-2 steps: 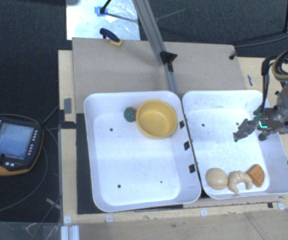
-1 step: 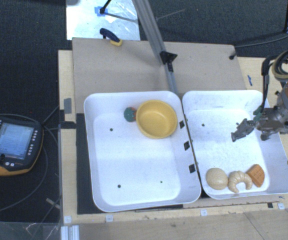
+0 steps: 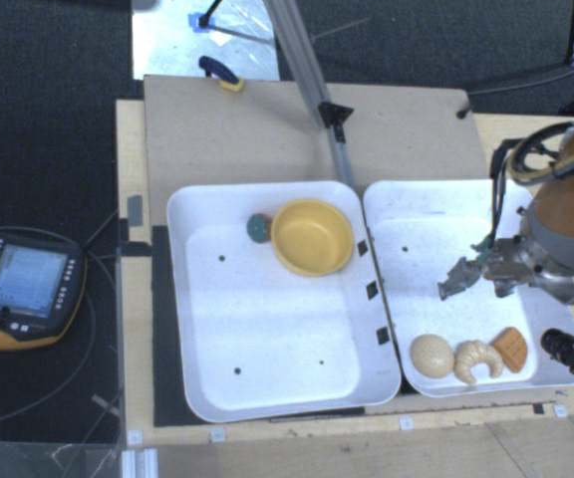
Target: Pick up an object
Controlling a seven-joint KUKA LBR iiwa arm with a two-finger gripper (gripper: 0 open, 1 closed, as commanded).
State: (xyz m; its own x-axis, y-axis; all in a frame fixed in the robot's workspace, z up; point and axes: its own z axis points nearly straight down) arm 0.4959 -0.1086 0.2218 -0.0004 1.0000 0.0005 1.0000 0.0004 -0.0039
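White plastic bins side by side on a tan worktop (image 3: 407, 127). Left bin (image 3: 267, 366): yellow bowl (image 3: 312, 237) at far right corner, touching a small teal ball (image 3: 258, 228) on its left. Right bin (image 3: 417, 207): along the near wall, cream egg-shaped object (image 3: 431, 356), pale croissant-shaped piece (image 3: 477, 359), orange waffle-like piece (image 3: 511, 349), set close together. Grey jaws (image 3: 458, 281) above the right bin floor, beyond those three and apart from them, nothing seen between them; released or clenched cannot be told. Handheld control pendant (image 3: 23, 289) on dark floor at left.
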